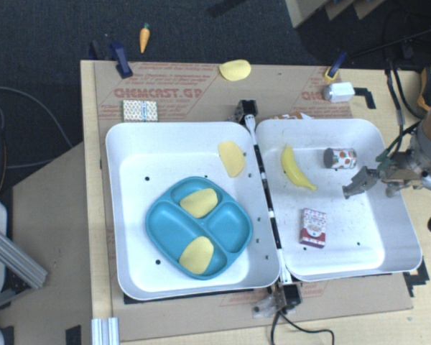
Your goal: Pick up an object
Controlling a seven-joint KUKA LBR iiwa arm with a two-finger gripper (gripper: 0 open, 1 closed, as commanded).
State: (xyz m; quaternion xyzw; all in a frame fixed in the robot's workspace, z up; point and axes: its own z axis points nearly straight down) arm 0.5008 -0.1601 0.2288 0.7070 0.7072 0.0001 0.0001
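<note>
My gripper [360, 184] sits over the right bin [366, 261], toward its 3 o'clock side, with my arm reaching in from the right edge of the bench. I can make out a dark finger pointing toward 9 o'clock, but I cannot tell from this slant whether the jaws stand apart or together. Nothing shows between them, so I judge that I hold nothing yet.

The task names no particular object, so any loose thing in reach will do. In the right bin I have 3 candidates. The small can [340, 158] lies on its side at about 11 o'clock from my gripper, near but not touching it. The banana [297, 169] lies further toward 9 o'clock, close to the wall that divides the 2 bins. The little red and white box [313, 228] lies at about 7 o'clock from my gripper, well apart from the other 2.

In the left bin [129, 192] sits a blue divided plate [165, 225] holding 2 yellow pieces, with another yellow piece [232, 158] just beside it at 1 o'clock.

So I judge the task barely begun: I am positioned over the bin, but the descent, the closing on an object and the lift are all left to do. The can looks the nearest choice.
</note>
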